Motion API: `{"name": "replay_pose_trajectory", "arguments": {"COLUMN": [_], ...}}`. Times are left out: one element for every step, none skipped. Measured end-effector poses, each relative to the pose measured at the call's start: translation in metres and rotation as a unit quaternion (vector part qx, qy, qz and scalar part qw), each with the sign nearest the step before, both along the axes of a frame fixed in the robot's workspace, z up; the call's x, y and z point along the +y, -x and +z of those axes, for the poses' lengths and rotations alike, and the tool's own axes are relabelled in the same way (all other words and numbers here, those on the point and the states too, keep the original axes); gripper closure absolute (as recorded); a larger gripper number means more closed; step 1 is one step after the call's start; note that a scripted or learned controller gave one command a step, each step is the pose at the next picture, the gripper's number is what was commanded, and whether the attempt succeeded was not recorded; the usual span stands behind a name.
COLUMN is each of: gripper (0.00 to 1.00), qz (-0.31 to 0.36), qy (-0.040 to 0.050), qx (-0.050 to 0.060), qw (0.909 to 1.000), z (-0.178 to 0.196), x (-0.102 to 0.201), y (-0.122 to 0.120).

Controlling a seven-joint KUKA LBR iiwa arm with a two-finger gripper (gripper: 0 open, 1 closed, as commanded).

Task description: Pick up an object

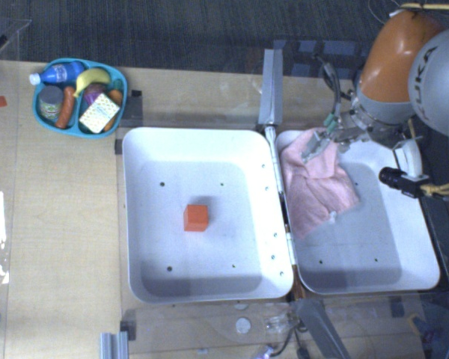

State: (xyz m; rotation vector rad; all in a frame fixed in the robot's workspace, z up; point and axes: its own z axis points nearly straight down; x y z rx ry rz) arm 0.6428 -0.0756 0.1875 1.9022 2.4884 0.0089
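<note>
A small orange-red cube (197,218) lies near the middle of the left white bin (146,275). A crumpled pink cloth (319,188) lies against the left wall of the right white bin (404,271), in its far half. The grey arm with its orange band comes in from the upper right. My gripper (323,142) sits low over the cloth's upper edge, touching or nearly touching the fabric there. The cloth's top is bunched up right under the gripper.
A blue tray (41,118) with a bottle, a banana and other small items stands on the bench at the far left. A metal divider rail (269,88) runs between the bins. A black cable fitting (400,178) juts over the right bin.
</note>
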Motion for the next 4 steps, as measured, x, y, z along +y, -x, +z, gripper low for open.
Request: {"name": "replay_pose_trajectory", "arguments": {"gripper": [0.0,0.0,0.0,0.0], "qz": [0.072,0.072,0.057,0.09], "qy": [0.0004,0.0004,0.0003,0.0021], "qx": [0.001,0.001,0.003,-0.002], "qw": [0.9974,0.9974,0.9984,0.9959], "z": [-0.001,-0.001,-0.081,-0.097], "x": [-0.001,-0.001,-0.043,-0.068], "y": [0.03,0.03,-0.027,0.032]}}
